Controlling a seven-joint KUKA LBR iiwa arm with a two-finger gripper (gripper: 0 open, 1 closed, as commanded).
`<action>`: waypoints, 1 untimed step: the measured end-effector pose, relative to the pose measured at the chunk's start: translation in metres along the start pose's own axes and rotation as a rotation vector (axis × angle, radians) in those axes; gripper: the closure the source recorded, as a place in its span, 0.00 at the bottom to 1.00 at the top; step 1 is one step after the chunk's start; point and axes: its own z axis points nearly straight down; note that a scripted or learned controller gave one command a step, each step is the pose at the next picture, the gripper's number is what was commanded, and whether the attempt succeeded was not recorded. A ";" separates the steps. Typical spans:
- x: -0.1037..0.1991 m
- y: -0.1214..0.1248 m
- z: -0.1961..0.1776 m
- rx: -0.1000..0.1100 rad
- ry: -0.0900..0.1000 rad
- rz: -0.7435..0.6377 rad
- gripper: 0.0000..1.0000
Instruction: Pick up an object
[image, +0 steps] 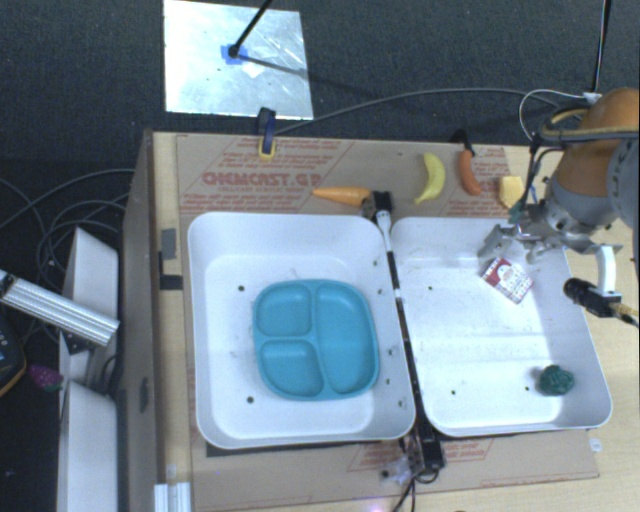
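- At the near edge of the right bin (575, 345), close to its right corner, lies a small dark green lump (556, 380). It looks rounded and a little bumpy. What it is made of, I cannot tell.
- The left bin (225, 300) holds a blue plate (315, 335) with three compartments. It lies flat near the middle.
- Farther back in the right bin, near the far right side, is a small packet (508, 279) with red and white print. It sits tilted, just under the gripper (520, 240).
- The gripper hangs over this packet, with the orange band above it. How wide it stands is not clear, and I cannot tell whether it touches the packet.
- I judge the packet to be light and thin, perhaps a little soft and slippery. Pinching across its short sides seems best, because a flat thing is hard to lift off the floor.
- Behind the bins, on the board, lie a carrot (340, 195), a banana (432, 178), a sausage (468, 173) and a yellow piece (511, 190).
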 end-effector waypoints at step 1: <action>0.000 0.002 -0.012 -0.005 -0.002 -0.003 1.00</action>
